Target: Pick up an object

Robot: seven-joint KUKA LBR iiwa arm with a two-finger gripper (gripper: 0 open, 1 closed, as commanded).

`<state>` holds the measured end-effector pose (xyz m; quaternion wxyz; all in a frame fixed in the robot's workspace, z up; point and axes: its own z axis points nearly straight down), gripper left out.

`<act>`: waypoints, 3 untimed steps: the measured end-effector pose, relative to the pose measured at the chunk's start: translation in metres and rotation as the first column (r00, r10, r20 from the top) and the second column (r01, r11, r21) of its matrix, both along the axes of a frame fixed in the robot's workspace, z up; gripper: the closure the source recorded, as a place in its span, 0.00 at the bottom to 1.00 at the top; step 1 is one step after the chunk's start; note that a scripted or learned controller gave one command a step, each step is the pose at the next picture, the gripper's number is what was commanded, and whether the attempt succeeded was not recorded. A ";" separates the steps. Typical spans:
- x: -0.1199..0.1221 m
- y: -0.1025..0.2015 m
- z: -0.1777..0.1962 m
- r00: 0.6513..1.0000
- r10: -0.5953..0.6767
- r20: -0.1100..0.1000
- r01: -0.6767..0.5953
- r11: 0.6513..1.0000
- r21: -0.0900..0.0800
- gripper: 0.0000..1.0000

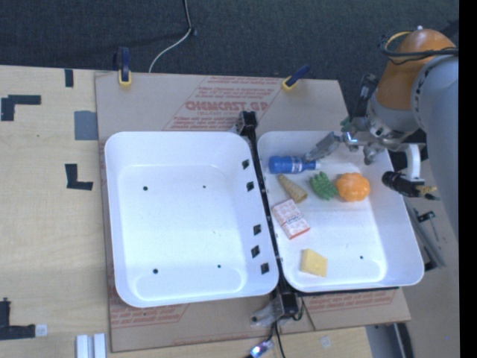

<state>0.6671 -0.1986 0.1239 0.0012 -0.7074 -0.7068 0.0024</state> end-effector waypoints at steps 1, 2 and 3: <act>0.002 0.052 -0.028 1.000 0.002 0.006 -0.002 1.000 -0.002 0.00; -0.039 0.075 -0.040 1.000 0.001 0.001 -0.001 1.000 0.002 0.00; -0.038 0.073 -0.030 1.000 0.002 0.002 -0.002 1.000 0.000 1.00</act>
